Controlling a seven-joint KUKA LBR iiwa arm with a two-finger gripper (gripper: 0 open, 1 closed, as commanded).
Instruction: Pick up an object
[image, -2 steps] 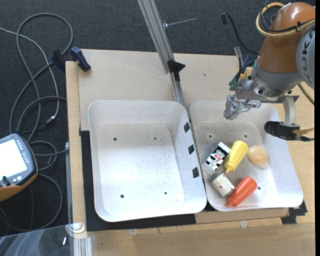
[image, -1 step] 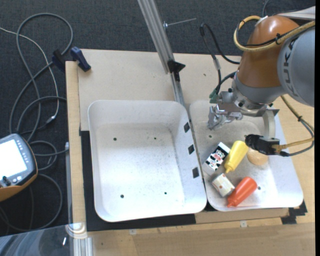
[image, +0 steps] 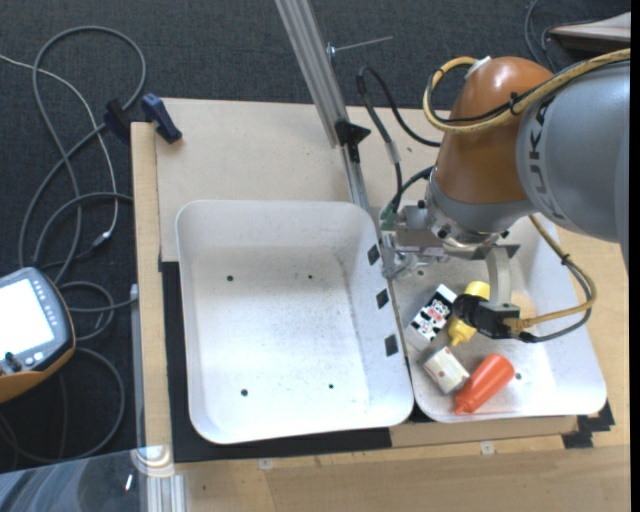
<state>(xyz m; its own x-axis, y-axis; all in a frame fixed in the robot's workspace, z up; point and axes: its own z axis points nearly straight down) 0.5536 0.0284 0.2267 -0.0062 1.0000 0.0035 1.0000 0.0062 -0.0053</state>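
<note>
**Station Status: Gripper Over Right Bin**

The arm (image: 560, 130) reached in from the right of the camera view, and its orange band sat above the wrist. The gripper (image: 402, 258) was positioned over the far left part of the right bin (image: 565, 350), close to the wall beside the left bin (image: 270, 320). Whether the gripper was spread or closed could not be determined from this view, because the wrist covered most of it.

Three loose items lay in the right bin, all nearer the camera than the gripper and apart from it:

1. A black-and-white patterned piece (image: 433, 316) lay closest to the gripper, near the bin's left wall.
2. A white block (image: 446, 370) lay just below the patterned piece.
3. An orange cone-shaped object (image: 485, 384) lay on its side just beside the white block, near the front rim.

Both bins rested side by side on the bench (image: 240, 150). A dark clamp (image: 150, 115) sat at the far left corner of the bench.
</note>
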